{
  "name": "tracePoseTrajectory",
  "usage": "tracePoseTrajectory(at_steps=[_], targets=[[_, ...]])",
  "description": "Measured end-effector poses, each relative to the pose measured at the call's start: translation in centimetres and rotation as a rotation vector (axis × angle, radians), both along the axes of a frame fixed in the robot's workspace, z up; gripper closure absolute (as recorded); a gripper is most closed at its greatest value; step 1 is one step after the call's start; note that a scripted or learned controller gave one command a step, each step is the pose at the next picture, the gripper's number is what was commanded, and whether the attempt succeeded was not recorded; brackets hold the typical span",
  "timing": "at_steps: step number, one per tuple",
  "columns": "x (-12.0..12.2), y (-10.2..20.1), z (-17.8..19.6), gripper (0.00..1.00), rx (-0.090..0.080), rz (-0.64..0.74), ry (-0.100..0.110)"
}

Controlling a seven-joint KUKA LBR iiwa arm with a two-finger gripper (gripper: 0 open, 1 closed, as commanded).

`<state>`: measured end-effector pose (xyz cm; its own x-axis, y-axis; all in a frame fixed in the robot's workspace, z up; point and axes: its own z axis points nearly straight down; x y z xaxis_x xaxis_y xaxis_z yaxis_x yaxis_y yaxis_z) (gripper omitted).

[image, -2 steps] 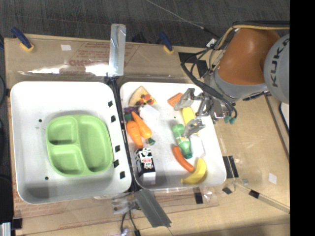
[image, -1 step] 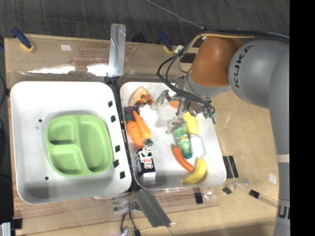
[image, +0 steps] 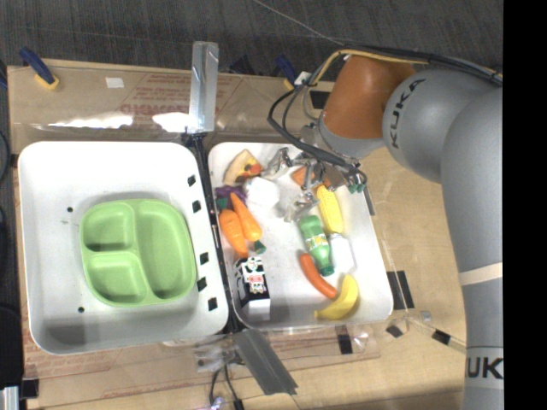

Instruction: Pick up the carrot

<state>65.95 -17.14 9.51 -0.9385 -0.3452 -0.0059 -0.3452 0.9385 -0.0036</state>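
Two orange carrots lie side by side at the left wall of the right bin [image: 376,254], one carrot [image: 248,218] slimmer with a green end, the other carrot [image: 232,233] thicker. A third slim orange vegetable [image: 316,277] rests near the bin's front right. My gripper [image: 299,182] hangs low over the back middle of the right bin, to the right of and behind the two carrots. It is apart from them. Nothing orange shows in its grasp.
The right bin also holds a yellow corn-like piece [image: 330,209], a green bottle [image: 314,238], a banana [image: 343,299], a black and white box [image: 252,282], a purple item [image: 226,196] and a wedge-shaped toy [image: 242,165]. A green divided tray [image: 137,250] sits in the left bin [image: 43,186].
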Motion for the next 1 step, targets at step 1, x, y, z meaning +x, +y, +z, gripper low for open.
tracePoseTrajectory(at_steps=[1], targets=[[0.22, 0.20, 1.23, 1.00, -0.001, 0.005, -0.006]])
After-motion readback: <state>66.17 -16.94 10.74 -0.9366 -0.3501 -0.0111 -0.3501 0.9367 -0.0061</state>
